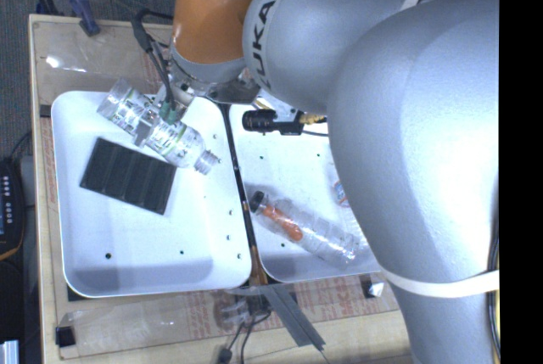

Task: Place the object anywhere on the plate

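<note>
A clear plastic bottle (165,136) lies tilted in the left bin (136,260), its cap end pointing toward the bin divider. Its lower side touches or overlaps the upper edge of the dark rectangular plate (129,176), which lies flat in the same bin. My gripper (170,106) comes down from the orange wrist band directly onto the middle of the bottle. The wrist hides the gripper's upper part.
The right bin (280,269) holds a second clear bottle (318,237) with an orange piece (284,222) beside it. A black cylinder (270,122) juts out under the arm near the divider. The large grey arm covers the right side of the bench.
</note>
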You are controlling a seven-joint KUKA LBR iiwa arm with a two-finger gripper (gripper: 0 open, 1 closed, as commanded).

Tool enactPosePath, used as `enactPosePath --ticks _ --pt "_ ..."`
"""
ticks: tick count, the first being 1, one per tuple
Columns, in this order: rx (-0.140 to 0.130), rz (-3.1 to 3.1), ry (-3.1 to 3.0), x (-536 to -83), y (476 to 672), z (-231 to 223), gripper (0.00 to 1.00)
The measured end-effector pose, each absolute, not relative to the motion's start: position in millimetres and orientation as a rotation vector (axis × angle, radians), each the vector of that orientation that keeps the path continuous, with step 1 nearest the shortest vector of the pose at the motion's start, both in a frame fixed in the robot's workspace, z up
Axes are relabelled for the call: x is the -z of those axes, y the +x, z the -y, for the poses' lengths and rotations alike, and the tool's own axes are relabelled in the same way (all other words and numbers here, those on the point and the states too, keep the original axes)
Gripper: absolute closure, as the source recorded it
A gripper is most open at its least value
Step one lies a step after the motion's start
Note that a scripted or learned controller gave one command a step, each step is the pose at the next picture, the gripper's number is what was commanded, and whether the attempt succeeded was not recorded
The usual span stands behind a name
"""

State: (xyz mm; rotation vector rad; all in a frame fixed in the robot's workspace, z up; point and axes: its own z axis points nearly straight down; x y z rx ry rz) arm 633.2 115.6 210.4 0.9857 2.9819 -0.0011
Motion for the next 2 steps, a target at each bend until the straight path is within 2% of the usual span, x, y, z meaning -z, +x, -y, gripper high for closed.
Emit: enactPosePath --ticks 1,2 --pt "-0.001 -3.060 0.697 -279 626.6 -163 1.00" --pt "0.000 -2.977 0.993 -280 641.4 -85 1.00"
